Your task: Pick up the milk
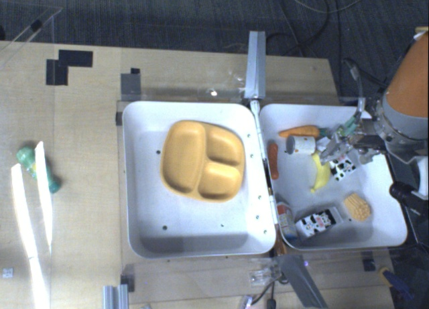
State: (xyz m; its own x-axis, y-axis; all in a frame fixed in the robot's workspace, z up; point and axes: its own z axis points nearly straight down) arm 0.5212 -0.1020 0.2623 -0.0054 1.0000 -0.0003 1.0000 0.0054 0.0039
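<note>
Left bin: yellow tray; right bin: milk under tool, carrot, banana; grip unclear

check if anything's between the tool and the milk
Nothing visible does. The tool sits right at the milk in the right bin; the banana lies close beside, not between them.

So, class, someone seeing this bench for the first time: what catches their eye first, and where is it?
The big yellow three-compartment plastic tray stands out, lying in the left white bin. Next comes the grey arm with its orange band reaching in from the right, its gripper low over the right white bin, among an orange carrot, a yellow banana and a black-and-white cow-patterned milk carton.
</note>
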